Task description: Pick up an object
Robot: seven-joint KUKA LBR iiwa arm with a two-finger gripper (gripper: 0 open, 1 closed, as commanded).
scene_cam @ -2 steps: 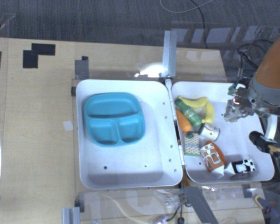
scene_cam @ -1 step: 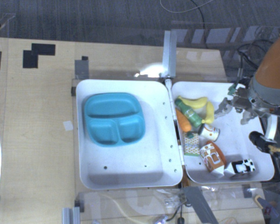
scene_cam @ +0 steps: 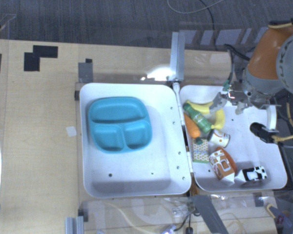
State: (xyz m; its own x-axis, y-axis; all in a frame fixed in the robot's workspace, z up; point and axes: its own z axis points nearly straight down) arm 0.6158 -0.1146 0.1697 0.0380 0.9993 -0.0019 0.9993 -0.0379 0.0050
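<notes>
Yellow marks the thing nearest your gripper: a curved yellow banana (scene_cam: 202, 107) lies at the back left of the right-hand white bin (scene_cam: 266, 152), close to the wall shared with the other bin. Beside it, lying slantwise, is a green and orange bottle-shaped thing (scene_cam: 198, 119). Just in front of that, a small white cylinder (scene_cam: 219, 139) rests on its side. Toward the front you have a flat patterned card (scene_cam: 200, 153) and a tilted brown and white carton (scene_cam: 223, 164). A small black and white toy (scene_cam: 255, 173) sits apart from these, near the front right rim.

Your two-finger gripper (scene_cam: 229, 104) hangs over the back of this bin, just beside the banana's far tip. Its fingers stand apart, with bare white floor showing between them, and they hold nothing. Whether one finger touches the banana, you cannot tell.

The left-hand white bin (scene_cam: 161, 155) holds a blue plastic tray with three compartments (scene_cam: 118, 123), well apart from the gripper.
</notes>
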